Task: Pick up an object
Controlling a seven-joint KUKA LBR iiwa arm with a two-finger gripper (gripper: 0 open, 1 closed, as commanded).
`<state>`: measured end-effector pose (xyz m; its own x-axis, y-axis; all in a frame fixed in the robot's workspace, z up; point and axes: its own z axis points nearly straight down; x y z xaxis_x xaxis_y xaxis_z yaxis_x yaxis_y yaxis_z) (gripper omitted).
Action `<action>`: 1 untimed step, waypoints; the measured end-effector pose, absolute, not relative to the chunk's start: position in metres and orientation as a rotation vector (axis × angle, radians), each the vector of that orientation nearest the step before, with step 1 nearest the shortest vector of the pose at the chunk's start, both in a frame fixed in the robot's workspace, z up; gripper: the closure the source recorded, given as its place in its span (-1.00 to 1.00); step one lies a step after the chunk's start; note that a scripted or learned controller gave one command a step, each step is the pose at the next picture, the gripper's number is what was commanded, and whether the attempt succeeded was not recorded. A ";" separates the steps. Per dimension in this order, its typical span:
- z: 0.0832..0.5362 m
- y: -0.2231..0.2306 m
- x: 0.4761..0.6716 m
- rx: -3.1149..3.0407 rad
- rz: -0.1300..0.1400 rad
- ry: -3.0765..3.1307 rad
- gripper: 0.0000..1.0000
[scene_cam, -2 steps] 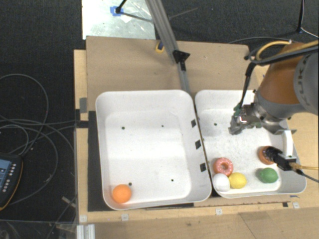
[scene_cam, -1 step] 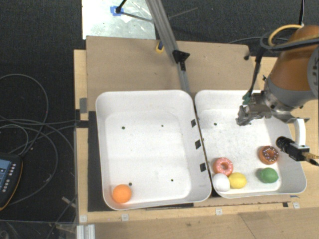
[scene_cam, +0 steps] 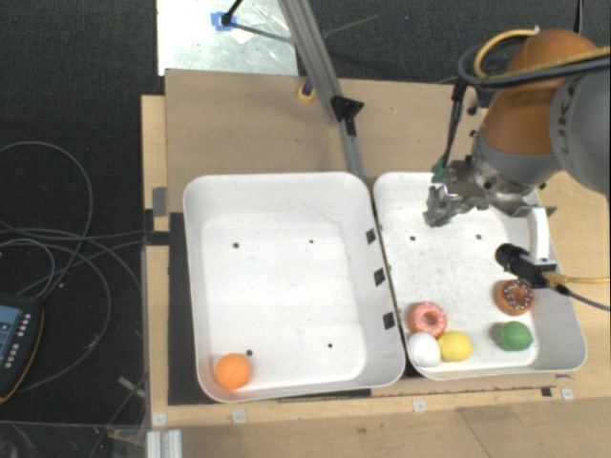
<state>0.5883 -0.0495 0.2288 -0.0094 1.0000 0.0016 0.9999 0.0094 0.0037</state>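
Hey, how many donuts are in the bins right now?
2. The pink-frosted donut lies in the right bin near its front left corner; the chocolate donut lies by the right wall. The arm may hide more.

Arm [scene_cam: 535, 113] over right bin [scene_cam: 573, 351], five small items inside, orange ball [scene_cam: 232, 371] in left bin [scene_cam: 200, 256]
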 end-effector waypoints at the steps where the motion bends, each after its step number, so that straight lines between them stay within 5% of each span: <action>1: 0.236 -0.007 0.605 2.210 0.006 2.232 1.00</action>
